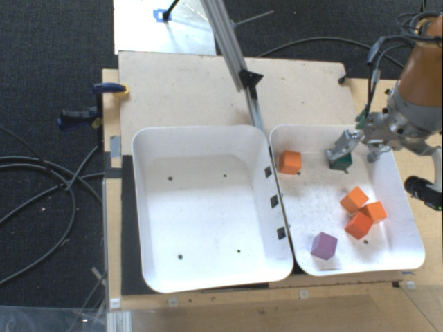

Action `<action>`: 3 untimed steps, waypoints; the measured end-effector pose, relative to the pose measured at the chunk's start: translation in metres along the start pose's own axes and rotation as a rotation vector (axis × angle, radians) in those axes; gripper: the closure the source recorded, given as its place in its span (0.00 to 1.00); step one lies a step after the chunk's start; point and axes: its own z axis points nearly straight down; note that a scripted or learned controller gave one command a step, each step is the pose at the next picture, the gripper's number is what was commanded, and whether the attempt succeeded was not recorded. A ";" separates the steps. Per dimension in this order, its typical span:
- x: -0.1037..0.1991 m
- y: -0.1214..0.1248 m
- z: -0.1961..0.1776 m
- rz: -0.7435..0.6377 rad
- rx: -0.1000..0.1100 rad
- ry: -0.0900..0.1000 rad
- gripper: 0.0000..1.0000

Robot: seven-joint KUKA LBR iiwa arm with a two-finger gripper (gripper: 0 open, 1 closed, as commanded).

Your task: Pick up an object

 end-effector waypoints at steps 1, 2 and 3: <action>-0.088 0.061 0.093 0.006 0.005 -0.004 0.00; -0.048 0.084 0.075 -0.006 -0.002 0.000 0.00; -0.077 0.084 0.201 0.003 0.008 0.000 0.00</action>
